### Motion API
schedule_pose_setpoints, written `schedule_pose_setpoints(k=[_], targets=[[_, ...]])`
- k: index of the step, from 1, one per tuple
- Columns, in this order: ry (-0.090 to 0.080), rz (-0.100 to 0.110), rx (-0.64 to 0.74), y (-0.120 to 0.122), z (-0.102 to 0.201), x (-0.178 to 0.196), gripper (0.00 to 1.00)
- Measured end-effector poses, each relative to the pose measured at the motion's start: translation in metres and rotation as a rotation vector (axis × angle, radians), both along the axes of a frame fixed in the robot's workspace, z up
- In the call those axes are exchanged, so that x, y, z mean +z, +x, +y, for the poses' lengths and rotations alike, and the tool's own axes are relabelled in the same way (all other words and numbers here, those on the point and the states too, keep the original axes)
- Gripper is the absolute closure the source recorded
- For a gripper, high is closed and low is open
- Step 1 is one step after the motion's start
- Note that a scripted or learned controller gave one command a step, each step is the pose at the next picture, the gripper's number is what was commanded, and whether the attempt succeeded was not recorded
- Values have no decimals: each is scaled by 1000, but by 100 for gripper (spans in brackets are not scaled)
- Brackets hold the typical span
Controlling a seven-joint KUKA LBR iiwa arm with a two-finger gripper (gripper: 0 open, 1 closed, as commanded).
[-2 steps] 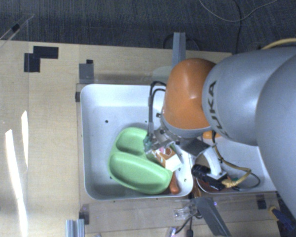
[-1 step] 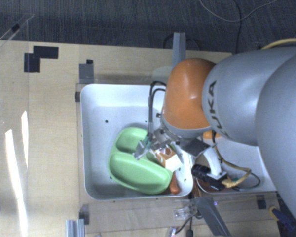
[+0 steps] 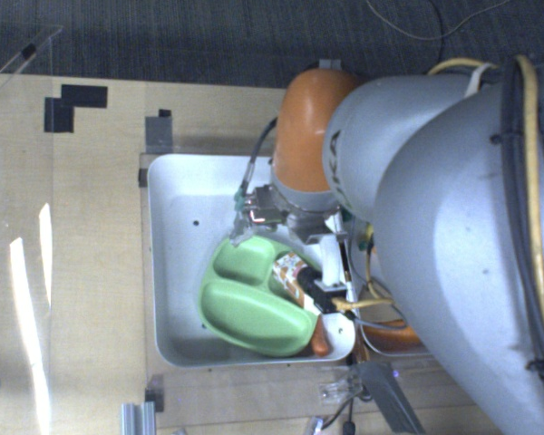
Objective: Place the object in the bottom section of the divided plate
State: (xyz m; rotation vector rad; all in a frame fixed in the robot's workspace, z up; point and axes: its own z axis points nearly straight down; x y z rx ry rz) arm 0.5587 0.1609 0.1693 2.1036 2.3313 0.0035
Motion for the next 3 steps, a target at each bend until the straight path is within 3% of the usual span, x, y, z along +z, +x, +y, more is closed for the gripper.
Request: schedule_pose_setpoints(k=[1, 2, 3], targets=[[1, -2, -199, 57, -9, 23, 0], [0, 0, -70, 90, 35, -65, 0], [2, -2, -76, 52, 25, 2, 0]])
